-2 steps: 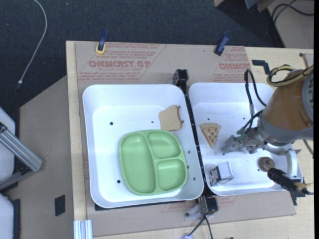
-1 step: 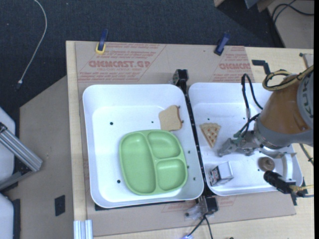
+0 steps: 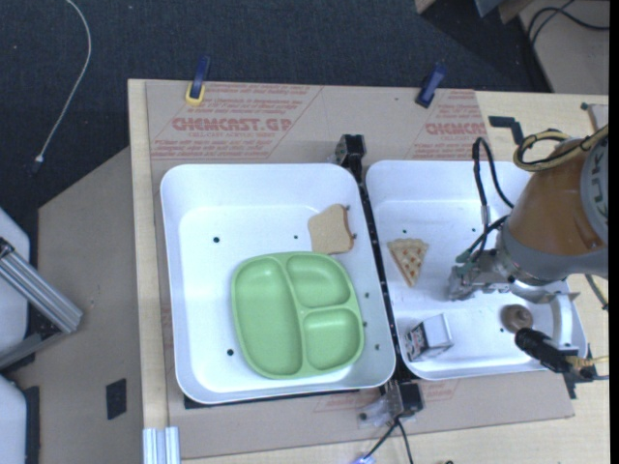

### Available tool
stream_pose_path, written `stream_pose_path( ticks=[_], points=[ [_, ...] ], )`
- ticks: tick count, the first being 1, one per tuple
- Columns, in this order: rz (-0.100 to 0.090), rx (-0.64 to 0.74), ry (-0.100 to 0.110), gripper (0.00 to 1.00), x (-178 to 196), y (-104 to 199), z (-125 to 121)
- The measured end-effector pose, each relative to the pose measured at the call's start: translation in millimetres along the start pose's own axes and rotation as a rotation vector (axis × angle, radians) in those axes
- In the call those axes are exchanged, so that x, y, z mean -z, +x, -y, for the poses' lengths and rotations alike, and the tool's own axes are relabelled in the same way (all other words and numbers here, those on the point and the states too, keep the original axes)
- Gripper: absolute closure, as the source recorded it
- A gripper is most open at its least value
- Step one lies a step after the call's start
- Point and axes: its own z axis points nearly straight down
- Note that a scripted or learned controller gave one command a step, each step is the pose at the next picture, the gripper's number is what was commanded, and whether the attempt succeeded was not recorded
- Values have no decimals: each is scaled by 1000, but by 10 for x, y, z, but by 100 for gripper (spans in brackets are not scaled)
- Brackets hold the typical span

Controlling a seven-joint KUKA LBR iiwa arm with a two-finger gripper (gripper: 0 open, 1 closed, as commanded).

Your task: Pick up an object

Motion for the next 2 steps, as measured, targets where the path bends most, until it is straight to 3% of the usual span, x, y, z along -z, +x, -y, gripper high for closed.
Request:
stream_pose_path(
  ticks=[2],
  points=[
    [3,2,-6,100,1124,38,-7]
  ],
)
